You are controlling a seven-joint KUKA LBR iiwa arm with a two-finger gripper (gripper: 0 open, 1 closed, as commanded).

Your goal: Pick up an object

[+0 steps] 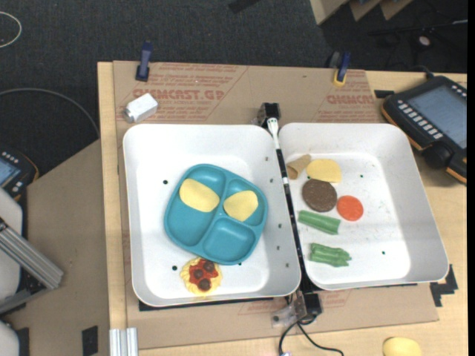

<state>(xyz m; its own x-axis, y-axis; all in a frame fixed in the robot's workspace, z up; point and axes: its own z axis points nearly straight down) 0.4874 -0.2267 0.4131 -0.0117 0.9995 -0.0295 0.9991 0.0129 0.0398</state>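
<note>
The left bin (148,169) holds a blue divided plate (215,221) with two yellow pieces in its upper compartments, one on the left (199,194) and one on the right (240,205). A small pizza toy (201,275) lies just below the plate. In the right bin (393,154) lie a yellow slice (324,170), a tan piece (297,166), a brown round patty (319,194), an orange-red disc (350,208) and two green vegetable pieces, one upper (319,222) and one lower (329,255).
The bins rest on a cardboard sheet (223,87) held by two blue clamps (143,61). A white block (141,107) sits on the cardboard at upper left. A black handheld pendant (434,117) lies to the right. A yellow object (401,346) sits at the bottom right.
</note>
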